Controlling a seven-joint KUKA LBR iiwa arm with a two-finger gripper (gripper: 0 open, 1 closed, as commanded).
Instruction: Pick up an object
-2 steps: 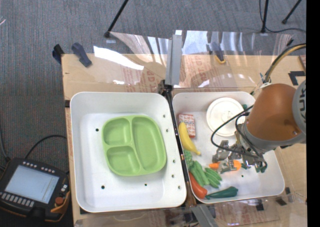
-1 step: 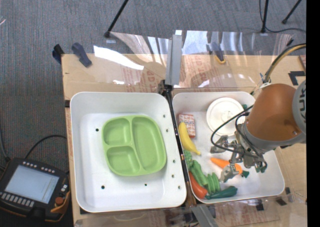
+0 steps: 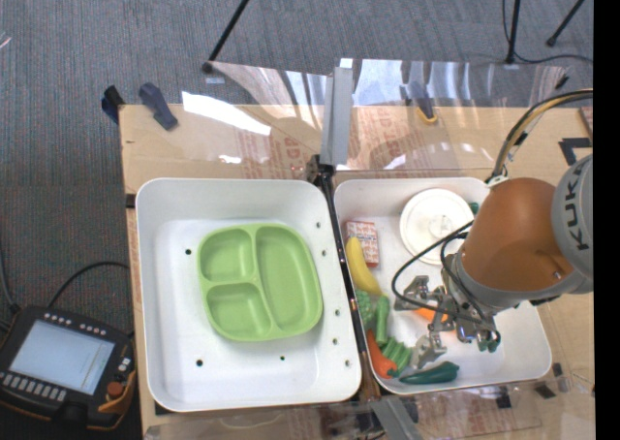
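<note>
**Right bin is crowded, left bin is roomy**

We see the gripper (image 3: 434,328) low in the right bin (image 3: 528,346), fingers spread and holding nothing. Packed around it: a banana (image 3: 361,268), a green pepper-like piece (image 3: 431,374), something orange (image 3: 382,361) near the bin's left wall, a small red-patterned box (image 3: 363,240) and a white round plate (image 3: 435,222). The left bin (image 3: 170,225) carries a green divided tray (image 3: 260,281) with bare floor round it.
</note>
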